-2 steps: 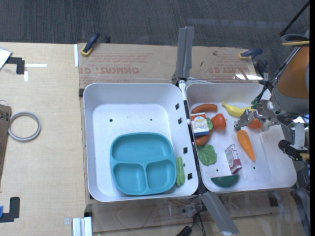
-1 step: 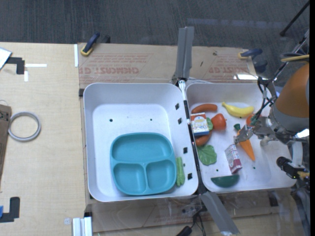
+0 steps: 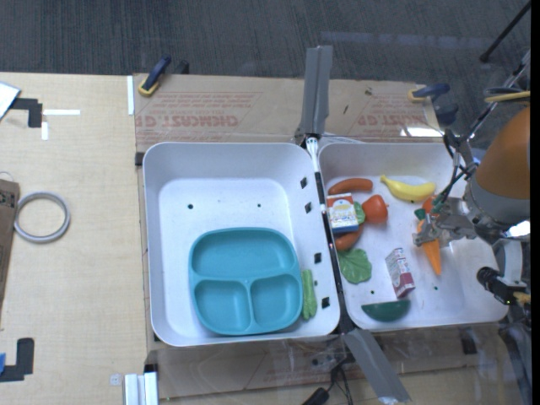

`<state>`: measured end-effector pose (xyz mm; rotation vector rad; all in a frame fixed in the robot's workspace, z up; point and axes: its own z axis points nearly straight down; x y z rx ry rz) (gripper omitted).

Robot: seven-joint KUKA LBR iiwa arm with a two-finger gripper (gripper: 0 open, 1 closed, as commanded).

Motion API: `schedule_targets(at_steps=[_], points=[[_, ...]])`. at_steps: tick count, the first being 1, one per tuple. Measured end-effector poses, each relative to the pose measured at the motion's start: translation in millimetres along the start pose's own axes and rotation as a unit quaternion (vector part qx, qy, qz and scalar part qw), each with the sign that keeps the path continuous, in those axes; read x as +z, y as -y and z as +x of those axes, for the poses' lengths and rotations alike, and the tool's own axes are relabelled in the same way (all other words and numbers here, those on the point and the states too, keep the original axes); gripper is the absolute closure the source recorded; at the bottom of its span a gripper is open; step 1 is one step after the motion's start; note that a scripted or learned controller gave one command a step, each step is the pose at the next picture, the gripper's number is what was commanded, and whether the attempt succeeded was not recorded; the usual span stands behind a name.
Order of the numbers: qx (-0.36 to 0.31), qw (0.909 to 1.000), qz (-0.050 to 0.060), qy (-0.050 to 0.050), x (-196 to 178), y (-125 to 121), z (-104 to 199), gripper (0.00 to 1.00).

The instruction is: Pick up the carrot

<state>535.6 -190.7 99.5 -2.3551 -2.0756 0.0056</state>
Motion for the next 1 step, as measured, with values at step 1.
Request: schedule_targets(at_steps=[1], points=[[0.038, 0.9993, -0.002, 0.0, -101.5, -75.4, 44.8, 1.0]])
